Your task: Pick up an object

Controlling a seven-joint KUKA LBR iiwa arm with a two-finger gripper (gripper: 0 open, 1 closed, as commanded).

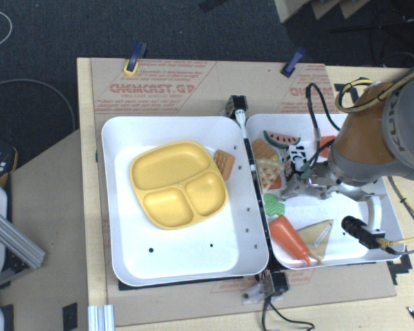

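Note:
My gripper (298, 183) is low in the right bin (379, 216), reaching in from the right under the grey and orange wrist. Just left of it lie a pizza-like slice (268, 172) and a green leafy piece (273, 204). A black-and-white patterned item (297, 157) sits just behind it, partly covered. A watermelon slice (281, 141) lies at the bin's back. In front are an orange carrot (288, 237) and a beige wedge (319, 234). A small red piece (326, 143) peeks out beside the wrist. What lies under the gripper is hidden.
The left bin (124, 240) holds a yellow divided plate (178, 183) and a brown waffle piece (224, 163) at the plate's right edge. The divider (252, 178) between the bins runs close to the pizza-like slice. Clamps (133, 58) hold the board's far edge.

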